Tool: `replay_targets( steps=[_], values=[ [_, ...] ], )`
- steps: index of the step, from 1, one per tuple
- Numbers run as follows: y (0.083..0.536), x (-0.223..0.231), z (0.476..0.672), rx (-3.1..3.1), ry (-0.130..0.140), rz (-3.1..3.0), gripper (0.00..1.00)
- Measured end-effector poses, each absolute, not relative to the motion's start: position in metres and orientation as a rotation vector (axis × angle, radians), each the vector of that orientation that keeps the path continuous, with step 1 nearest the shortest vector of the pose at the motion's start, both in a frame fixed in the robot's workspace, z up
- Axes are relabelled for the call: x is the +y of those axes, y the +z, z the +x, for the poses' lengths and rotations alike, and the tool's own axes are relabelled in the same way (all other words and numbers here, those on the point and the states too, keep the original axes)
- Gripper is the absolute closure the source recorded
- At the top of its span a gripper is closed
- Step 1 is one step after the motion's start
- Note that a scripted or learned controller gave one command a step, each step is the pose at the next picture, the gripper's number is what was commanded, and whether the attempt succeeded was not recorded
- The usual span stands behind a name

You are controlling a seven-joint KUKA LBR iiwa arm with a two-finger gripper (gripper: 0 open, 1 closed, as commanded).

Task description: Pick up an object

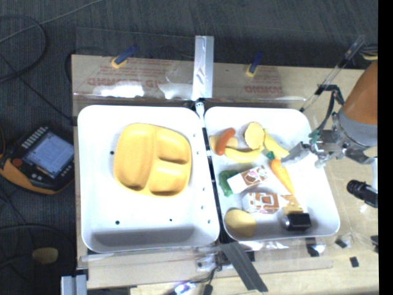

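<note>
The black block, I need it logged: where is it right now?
The black block lies in the right bin's near corner, beside the lower carton and below the carrot.

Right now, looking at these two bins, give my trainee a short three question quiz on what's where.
1. True or false: the yellow divided plate lies in the right bin.
2. Which is nearest the gripper: A, the carrot; B, the black block; C, the potato?
3. Fill in: the arm reaches over the ____ bin.

Key: 1 false, it lies in the left bin; 2 A; 3 right.
</note>
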State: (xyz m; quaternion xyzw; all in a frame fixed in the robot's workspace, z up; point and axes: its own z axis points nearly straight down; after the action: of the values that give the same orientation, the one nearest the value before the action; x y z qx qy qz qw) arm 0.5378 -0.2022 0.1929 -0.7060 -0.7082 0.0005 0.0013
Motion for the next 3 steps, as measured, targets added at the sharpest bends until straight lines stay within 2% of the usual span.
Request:
replay_targets(
  steps=[1,2,3],
  values=[
    [0.107,-0.195,0.547,-2.357,0.0,-2.075,0.0],
    [0.115,-0.194,0.547,-2.357,-0.001,-2.073,1.0],
    [0.138,-0.168,0.544,-2.332,0.001,-2.102,1.0]
  ],
)
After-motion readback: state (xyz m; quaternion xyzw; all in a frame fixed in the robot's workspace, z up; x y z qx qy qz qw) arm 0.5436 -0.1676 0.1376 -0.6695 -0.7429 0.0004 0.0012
